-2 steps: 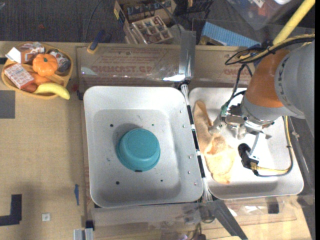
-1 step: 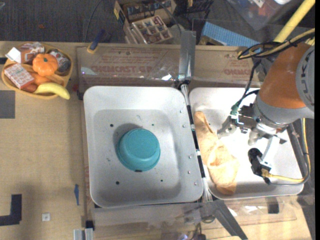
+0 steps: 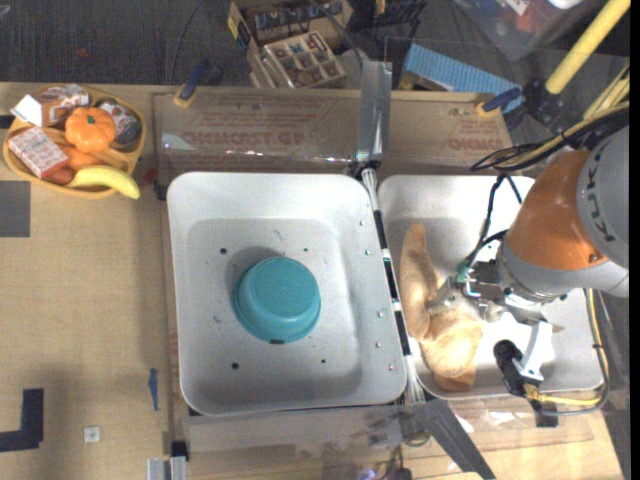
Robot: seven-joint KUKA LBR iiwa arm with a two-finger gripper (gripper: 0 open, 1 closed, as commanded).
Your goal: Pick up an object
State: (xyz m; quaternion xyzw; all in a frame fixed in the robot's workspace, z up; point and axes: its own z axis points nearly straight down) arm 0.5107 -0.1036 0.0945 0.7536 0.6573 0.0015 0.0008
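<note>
While two white bins sit side by side on the bench, each holds its own load: the left bin [image 3: 195,218] has one teal bowl [image 3: 278,299] turned upside down near its middle, and the right bin [image 3: 440,198] has two bread-like pieces, a long tan loaf [image 3: 414,268] lying along its left wall and a rounder pale roll [image 3: 452,349] just below it, toward the near corner. One arm [image 3: 560,228] reaches in from the right over the right bin. Its claw [image 3: 448,303] hangs low just where the loaf and the roll meet, seemingly touching them, but how wide it stands cannot be told, nor whether anything is caught in it. At the far left of the bench one basket [image 3: 20,158] holds toy food: a banana [image 3: 105,179], a small orange pumpkin [image 3: 91,128] and a few little boxes.
</note>
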